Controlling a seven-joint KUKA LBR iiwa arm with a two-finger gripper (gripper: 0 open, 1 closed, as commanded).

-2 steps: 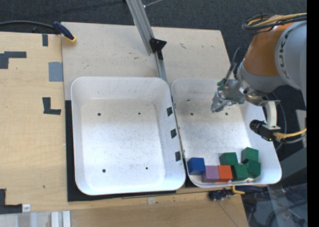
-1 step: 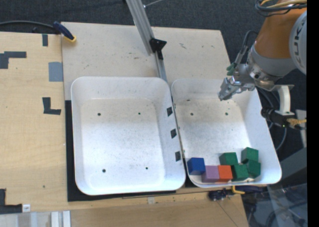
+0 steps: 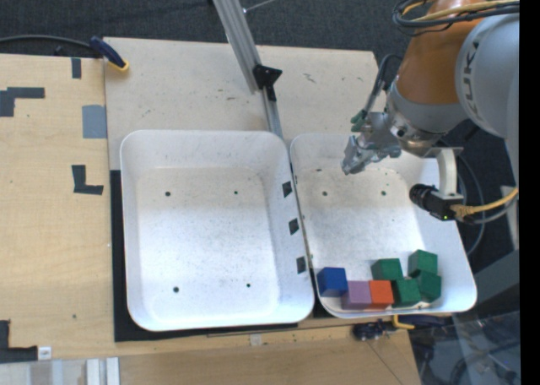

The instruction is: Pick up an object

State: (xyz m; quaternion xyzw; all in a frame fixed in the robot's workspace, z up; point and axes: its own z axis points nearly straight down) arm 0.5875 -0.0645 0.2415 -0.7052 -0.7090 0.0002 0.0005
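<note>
Arm: the big grey arm [image 3: 485, 46] with its orange band [image 3: 439, 54] comes in from the right. Its top and right parts are cut off by the edge of the view.
Gripper: the gripper [image 3: 353, 164] hangs over the top part of the right bin [image 3: 337, 206]. It is small, dark and seen from above, so whether it is open or closed is too hard to make out. Nothing can be seen in it.
Blocks: all the blocks sit bunched in the near corner of the right bin, well apart from the gripper. There is a blue block [image 3: 332, 281], a purple block [image 3: 359, 293], an orange block [image 3: 381, 293] and some green blocks [image 3: 412, 275].
Hard to count: the green blocks touch and partly hide each other, so their number is not sure.
Left bin: the left bin [image 3: 135, 206] lies just beside the right bin. Its floor shows small dark dots.
Pole: a grey metal pole [image 3: 236, 24] slants down from the top edge, where it is cut off, and ends between the two bins.
Cables: yellow and black cables [image 3: 472, 206] hang by the arm on the right.
Bench: a blue and yellow clip [image 3: 110, 52] lies at the far left of the bench [image 3: 169, 79].
</note>
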